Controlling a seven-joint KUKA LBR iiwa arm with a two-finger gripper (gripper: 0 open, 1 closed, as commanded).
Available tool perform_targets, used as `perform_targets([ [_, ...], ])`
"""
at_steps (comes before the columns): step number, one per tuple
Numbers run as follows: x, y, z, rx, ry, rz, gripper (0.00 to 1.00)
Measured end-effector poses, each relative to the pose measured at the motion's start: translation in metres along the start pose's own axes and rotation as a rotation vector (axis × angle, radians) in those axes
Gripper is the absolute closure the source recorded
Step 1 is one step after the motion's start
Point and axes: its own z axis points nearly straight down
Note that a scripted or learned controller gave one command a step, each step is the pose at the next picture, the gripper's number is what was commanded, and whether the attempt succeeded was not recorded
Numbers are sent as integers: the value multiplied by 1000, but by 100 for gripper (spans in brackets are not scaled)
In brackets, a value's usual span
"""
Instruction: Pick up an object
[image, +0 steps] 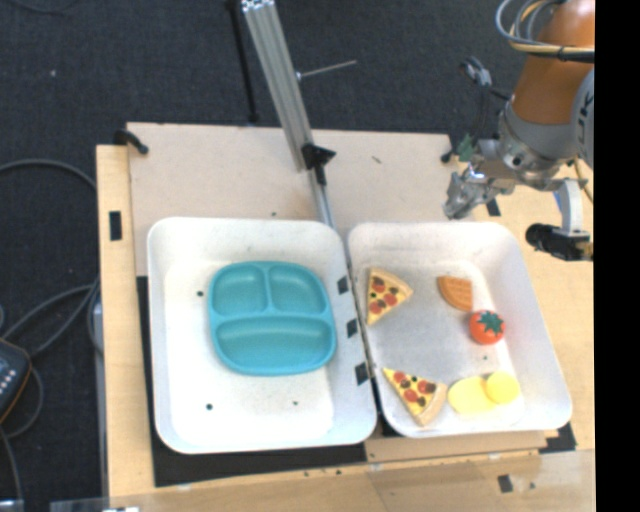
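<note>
Nearest the table's front edge, in my right white bin (540, 330), lie a flat yellow toy piece (484, 391) at the bin's front right corner and a pizza slice toy with red dots (416, 392) just beside it toward the middle. Further back sit a small red tomato toy (487, 327), an orange-brown wedge (456, 292) and a second pizza slice (384, 295) against the bin's left wall. That makes two pizza slices, one tomato, one wedge and one yellow piece: five candidates. The left white bin (175, 300) holds one teal divided plastic plate (271, 318).

My jaws (466, 192) hang at the far end, above the bare table just behind the right bin's back rim, touching nothing. I cannot tell whether they stand open or closed. I judge I am in the approach step: nothing is picked yet. Next I need to move forward over the bin, choose a target and descend; the wedge is nearest.
</note>
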Motion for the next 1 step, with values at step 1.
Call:
perform_targets([
  [1, 46, -6, 11, 8, 2, -2, 100],
])
